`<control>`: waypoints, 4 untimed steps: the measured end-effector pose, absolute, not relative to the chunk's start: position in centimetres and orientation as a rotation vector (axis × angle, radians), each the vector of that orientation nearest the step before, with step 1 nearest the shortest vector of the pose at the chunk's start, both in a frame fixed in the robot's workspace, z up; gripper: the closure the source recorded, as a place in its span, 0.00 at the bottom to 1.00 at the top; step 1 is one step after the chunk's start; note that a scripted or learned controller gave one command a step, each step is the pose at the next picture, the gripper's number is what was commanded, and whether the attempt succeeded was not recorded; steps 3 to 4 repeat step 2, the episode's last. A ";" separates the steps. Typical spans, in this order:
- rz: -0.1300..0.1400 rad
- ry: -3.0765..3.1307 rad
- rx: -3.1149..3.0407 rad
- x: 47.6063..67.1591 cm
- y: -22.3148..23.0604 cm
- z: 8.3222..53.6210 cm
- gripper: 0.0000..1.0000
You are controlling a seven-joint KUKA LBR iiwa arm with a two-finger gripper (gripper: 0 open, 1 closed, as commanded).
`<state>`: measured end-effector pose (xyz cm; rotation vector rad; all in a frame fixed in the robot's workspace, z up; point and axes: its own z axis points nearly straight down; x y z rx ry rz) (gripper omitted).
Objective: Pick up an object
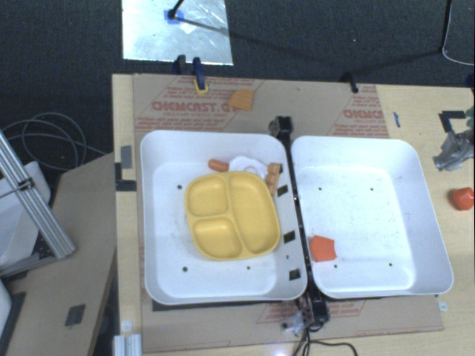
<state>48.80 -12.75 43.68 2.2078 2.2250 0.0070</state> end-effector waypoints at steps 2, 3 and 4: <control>0.002 2.233 2.213 51.5 -7.9 22.6 1.00; 0.002 2.233 2.213 51.5 -7.9 22.6 1.00; 0.002 2.233 2.213 51.5 -7.9 22.6 1.00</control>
